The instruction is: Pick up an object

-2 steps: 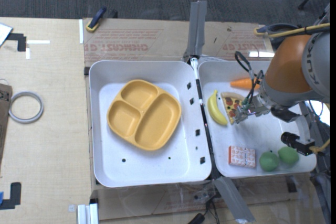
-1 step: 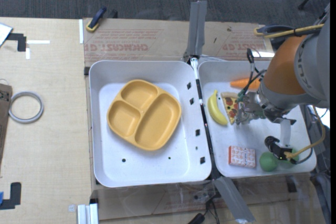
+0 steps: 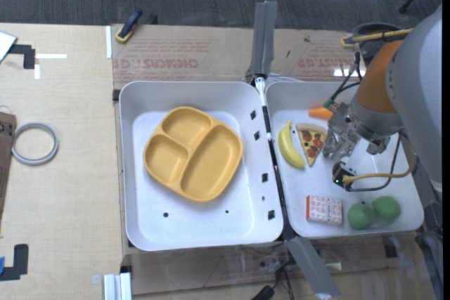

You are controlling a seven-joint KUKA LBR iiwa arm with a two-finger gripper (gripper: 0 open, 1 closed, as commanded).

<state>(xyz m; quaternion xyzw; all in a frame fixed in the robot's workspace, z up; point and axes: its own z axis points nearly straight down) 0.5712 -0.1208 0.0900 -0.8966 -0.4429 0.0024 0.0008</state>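
1. Gripper point(image 3: 330, 146) sits low in the right bin point(image 3: 411, 218), at the end of the grey arm point(image 3: 415, 74) with its orange band point(image 3: 380, 77). The arm reaches in from the right side.
2. Gripper state: cannot tell. The wrist body hides the tip, and nothing can be seen held.
3. Pizza slice point(image 3: 310, 139) lies just beside the gripper, on its left, touching or nearly touching it; which of the two I cannot tell.
4. Banana point(image 3: 289, 146) lies just left of the pizza slice, along the right bin's left wall.
5. Carrot point(image 3: 320, 111) lies just above the pizza slice, toward the bin's far side, partly hidden by the arm.
6. Small red-and-white box point(image 3: 323, 209) lies below the gripper, near the bin's front edge, apart from the gripper.
7. Two green round fruits, one point(image 3: 360, 216) right of the box and the other point(image 3: 386, 206) further right, side by side and touching.
8. Left bin point(image 3: 133, 221) holds a yellow divided plate point(image 3: 193, 153), well apart from the gripper across the wall where the two bins meet.
9. Tape roll point(image 3: 32, 142) lies on the bench far left of the left bin.
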